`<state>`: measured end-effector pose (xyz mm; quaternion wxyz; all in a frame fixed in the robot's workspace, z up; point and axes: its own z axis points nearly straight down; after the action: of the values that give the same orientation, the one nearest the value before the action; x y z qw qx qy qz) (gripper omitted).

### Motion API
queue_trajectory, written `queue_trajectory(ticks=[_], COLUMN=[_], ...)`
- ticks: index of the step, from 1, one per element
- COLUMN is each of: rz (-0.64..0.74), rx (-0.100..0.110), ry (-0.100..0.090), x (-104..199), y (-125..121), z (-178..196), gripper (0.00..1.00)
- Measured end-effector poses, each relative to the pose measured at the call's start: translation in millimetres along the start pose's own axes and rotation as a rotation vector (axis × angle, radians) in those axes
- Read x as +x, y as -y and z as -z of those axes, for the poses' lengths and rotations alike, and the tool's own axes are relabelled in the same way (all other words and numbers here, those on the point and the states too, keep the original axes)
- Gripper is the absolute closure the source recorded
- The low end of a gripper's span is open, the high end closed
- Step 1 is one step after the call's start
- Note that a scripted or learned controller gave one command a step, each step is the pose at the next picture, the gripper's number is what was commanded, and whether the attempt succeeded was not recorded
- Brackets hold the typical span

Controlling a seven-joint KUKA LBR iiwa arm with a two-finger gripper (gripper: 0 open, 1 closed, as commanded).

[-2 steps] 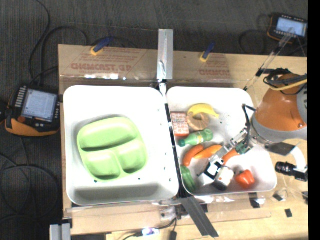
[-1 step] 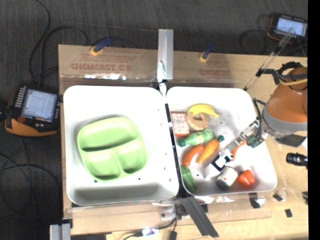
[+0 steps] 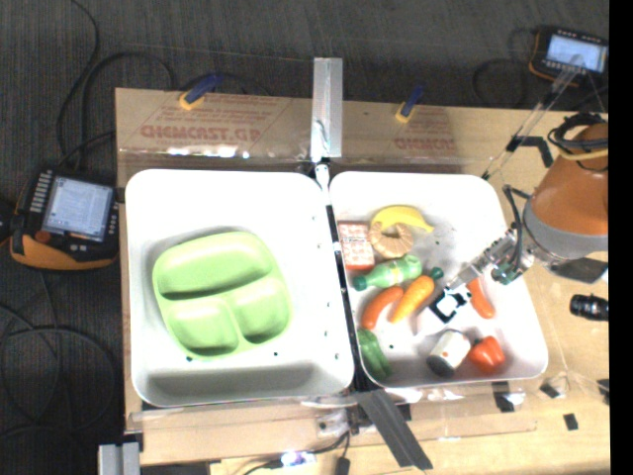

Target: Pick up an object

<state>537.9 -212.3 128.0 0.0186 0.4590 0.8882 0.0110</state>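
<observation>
The right bin (image 3: 495, 201) holds several toy foods: a yellow banana (image 3: 404, 216), a tan ring-shaped piece (image 3: 394, 238), a red and white box (image 3: 354, 245), a green bottle-shaped piece (image 3: 388, 272), an orange carrot (image 3: 413, 297), a red-orange piece (image 3: 375, 308) and a green piece (image 3: 371, 350). My gripper (image 3: 448, 304) reaches down into this bin from the right, its tip just right of the carrot and left of a small red piece (image 3: 483, 301). A white and grey object (image 3: 448, 350) and a red-orange piece (image 3: 487, 354) lie just in front of it.
The left bin (image 3: 148, 196) holds a light green divided tray (image 3: 223, 290). A raised rim (image 3: 330, 265) separates the two bins. The grey and orange arm (image 3: 569, 211) hangs over the right bin's right edge. Handheld screen units lie off the bench at left (image 3: 64, 216) and top right (image 3: 572, 52).
</observation>
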Motion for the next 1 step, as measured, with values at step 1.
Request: queue_trajectory(ticks=[1], rz=[0.252], rx=[0.033], ry=[-0.025], x=[-22.6], y=[-14.3], z=[56.5], gripper=[1.00])
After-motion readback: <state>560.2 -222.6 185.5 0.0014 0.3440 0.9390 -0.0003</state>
